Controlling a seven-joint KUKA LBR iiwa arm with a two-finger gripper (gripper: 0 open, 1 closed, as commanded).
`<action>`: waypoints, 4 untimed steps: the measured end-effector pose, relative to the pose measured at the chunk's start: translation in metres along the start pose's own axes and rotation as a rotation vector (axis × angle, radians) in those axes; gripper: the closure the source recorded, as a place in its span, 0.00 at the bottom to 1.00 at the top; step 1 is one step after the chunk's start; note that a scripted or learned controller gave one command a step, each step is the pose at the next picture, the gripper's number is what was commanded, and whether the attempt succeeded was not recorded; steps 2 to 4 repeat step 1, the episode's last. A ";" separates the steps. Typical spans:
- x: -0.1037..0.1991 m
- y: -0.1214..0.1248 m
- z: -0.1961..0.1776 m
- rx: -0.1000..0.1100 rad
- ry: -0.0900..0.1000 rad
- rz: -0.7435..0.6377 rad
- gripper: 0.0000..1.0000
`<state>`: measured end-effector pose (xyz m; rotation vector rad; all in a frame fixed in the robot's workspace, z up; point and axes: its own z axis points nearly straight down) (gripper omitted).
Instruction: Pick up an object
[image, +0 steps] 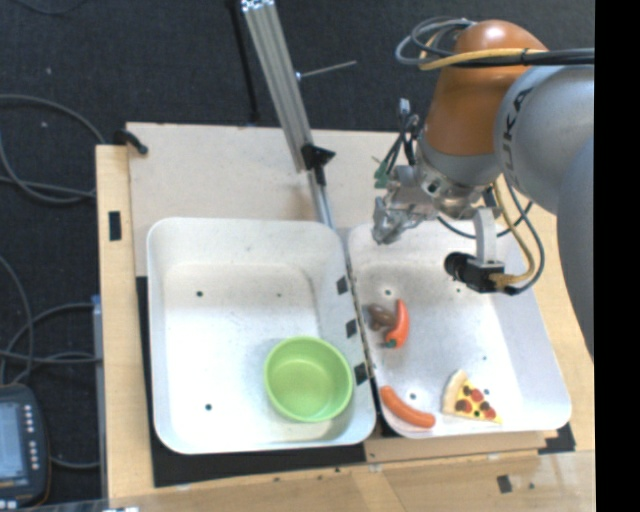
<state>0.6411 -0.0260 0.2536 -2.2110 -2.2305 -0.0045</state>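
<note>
My gripper hangs over the far left corner of the right bin, below the orange-banded wrist. Nothing shows between its fingers. In the right bin, an orange carrot-like piece with a brown lump lies by the left wall, well in front of the gripper. A hot dog sausage rests at the near left corner. Beside it to the right lies a toy pizza slice. A green bowl sits in the near right part of the left bin.
A slanted metal pole with a black clamp rises from the bench behind the bins. The divider between the bins carries black clips. A black cable connector hangs off the arm above the right bin.
</note>
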 end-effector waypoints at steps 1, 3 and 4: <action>0.059 -0.013 -0.004 0.001 0.000 0.000 1.00; 0.059 -0.013 -0.004 0.001 0.000 0.000 1.00; 0.059 -0.013 -0.004 0.001 0.000 0.000 1.00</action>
